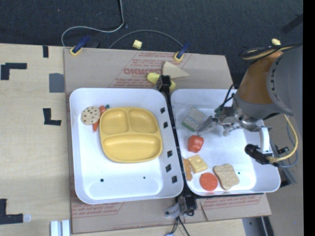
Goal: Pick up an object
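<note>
White plastic, two shallow bins side by side on a cardboard sheet (142, 65). Left bin (83, 176): one yellow divided plate (131, 133) with three compartments, one round cookie (90, 115) off its upper-left corner, one small orange-red piece (100, 116) just beside the cookie. Right bin (256, 178): one grey-green sponge block (194, 117), one red pepper-like piece (196, 142), one yellow cheese wedge (198, 163), one orange crescent (187, 169) against the divider, one red tomato slice (208, 181), one slice of toast (226, 176). Six items there, three in the left bin.

Gripper (206, 125) reaches in from the right, low over the upper half of the right bin, tips pointing left. Its fingers stand slightly apart (hard to judge at this scale) with nothing seen between them. The sponge block lies just beside the tips, to their upper left, possibly touching; cannot tell. The red piece sits just below the tips, apart from them.

Open floor in the right bin: a bare strip through the middle right, between the wrist and the toast. Cheese, crescent, tomato and toast crowd the lower edge; the toast is near the lower rim. The sponge block has room above it toward the upper rim. Left bin is bare along its lower third.
</note>
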### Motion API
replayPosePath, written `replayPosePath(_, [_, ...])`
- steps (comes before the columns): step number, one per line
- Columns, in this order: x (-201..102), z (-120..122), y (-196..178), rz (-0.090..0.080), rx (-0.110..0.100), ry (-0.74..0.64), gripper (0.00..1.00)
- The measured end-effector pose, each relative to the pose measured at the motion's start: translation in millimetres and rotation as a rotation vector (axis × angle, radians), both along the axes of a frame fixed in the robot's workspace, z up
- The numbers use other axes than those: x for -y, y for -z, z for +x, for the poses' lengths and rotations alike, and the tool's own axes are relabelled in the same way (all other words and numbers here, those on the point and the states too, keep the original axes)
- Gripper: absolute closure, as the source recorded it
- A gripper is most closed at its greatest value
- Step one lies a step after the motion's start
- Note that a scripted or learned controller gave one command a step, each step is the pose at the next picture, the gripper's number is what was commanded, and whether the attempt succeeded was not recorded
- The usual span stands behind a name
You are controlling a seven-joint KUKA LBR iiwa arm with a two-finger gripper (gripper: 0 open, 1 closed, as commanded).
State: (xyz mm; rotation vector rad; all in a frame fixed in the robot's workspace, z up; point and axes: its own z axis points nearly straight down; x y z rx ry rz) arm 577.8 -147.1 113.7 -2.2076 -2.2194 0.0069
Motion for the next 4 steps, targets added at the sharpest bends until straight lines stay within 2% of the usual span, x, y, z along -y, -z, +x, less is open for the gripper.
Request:
replayPosePath(1, [-55,-45,13,-0.001,0.004,0.001,0.00])
replayPosePath(2, [-37,16,15,-0.006,0.014,0.003,0.00])
replayPosePath(3, [-52,74,29,-0.006,0.013,0.001,0.00])
replayPosePath(4, [-44,73,27,-0.006,0.014,0.004,0.00])
